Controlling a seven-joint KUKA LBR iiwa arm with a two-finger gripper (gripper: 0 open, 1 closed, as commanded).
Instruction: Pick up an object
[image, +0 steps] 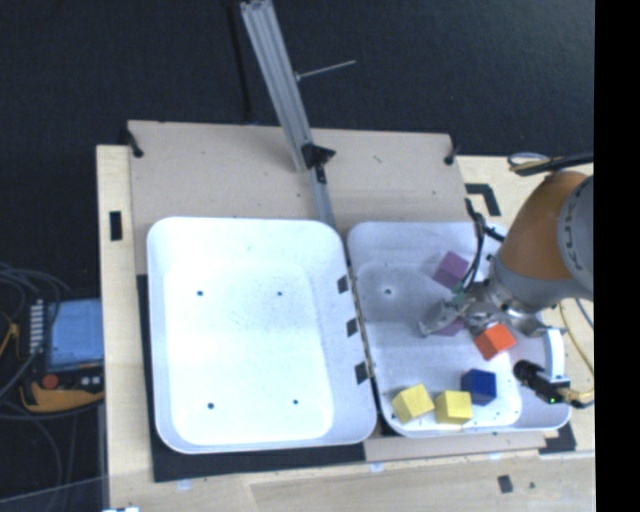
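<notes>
The gripper (440, 322) hung low mid-bin beside the purple block (452, 268); jaw state unclear, so centring over it looked wise.

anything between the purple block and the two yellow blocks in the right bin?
In the camera view the gripper sits just below the purple block; beyond it, bare bin floor down to the yellow blocks.

You're looking at a robotics lab: a plywood tabletop (290, 140) carries two white bins (245, 330) on dark carpet (60, 70), a metal rail (285, 90) slants overhead, loose cables (25, 300) and a blue control box (77, 332) lie at the left, and coloured test blocks (413, 402) sit inside the right bin.
</notes>
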